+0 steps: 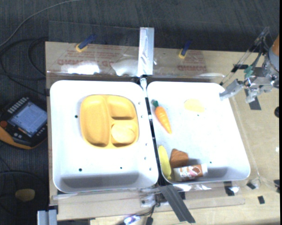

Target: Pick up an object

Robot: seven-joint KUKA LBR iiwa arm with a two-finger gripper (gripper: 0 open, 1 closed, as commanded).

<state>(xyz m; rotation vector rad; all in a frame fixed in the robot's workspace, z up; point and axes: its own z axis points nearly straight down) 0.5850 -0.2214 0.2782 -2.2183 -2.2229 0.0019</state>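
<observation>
Carrot (162, 118): tapered, smooth, prob. plastic, in rt bin (234, 125).

A grey metal tool (250, 89) with thin rods, teal fittings and an orange band above.

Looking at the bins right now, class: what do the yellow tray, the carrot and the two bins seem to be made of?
Yellow tray: likely moulded plastic, smooth and matte, with rounded compartments in one even colour.
Carrot: probably a plastic toy, judging by its uniform orange and tidy green top.
Left bin and right bin: seemingly thin white plastic, slightly glossy, with rounded corners and soft light reflections.
</observation>
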